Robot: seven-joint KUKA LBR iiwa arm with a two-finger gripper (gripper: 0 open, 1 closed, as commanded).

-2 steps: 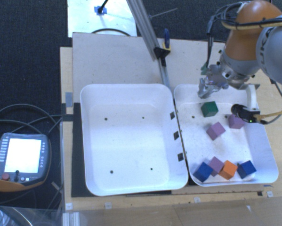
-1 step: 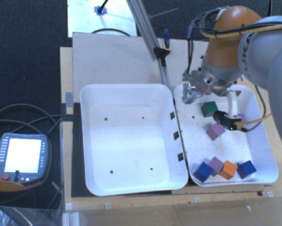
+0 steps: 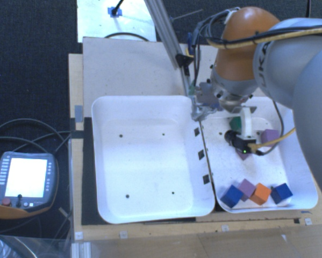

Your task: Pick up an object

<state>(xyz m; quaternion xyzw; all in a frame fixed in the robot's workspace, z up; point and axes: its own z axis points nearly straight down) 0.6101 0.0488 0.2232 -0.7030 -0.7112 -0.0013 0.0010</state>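
The claw [image 3: 199, 110] hangs over the far corner of the block bin [image 3: 306, 195], right above the wall where that bin meets the other white bin [image 3: 150, 155]. Its tip is tucked under the wrist, so I cannot tell whether it is spread or pressed together. The grey arm [image 3: 295, 52], with its orange band [image 3: 247, 26], comes in over the block bin's far side from the view's right.

All the objects to be picked lie on the floor of the block bin. Four cubes stand in a loose row along its near wall. Counting from the wall shared with the other white bin, they are a blue cube [image 3: 231, 195], a purple cube [image 3: 247, 187], an orange cube [image 3: 260, 193] and a second blue cube [image 3: 281, 192]. The first three are packed close together and the last is just beside the orange one.

Toward the block bin's far half, well apart from that row, lie a green block [image 3: 235, 123] and a pale purple block [image 3: 270, 136]. A small purple piece [image 3: 242, 155] sits between them and nearer the row, partly hidden.

The block bin stands on a pale surface [image 3: 134, 63]. A metal bar [image 3: 162, 26] slants up from near the bin's far corner. A teach pendant [image 3: 23, 184] with a lit screen lies well away from the block bin, beyond the other white bin.
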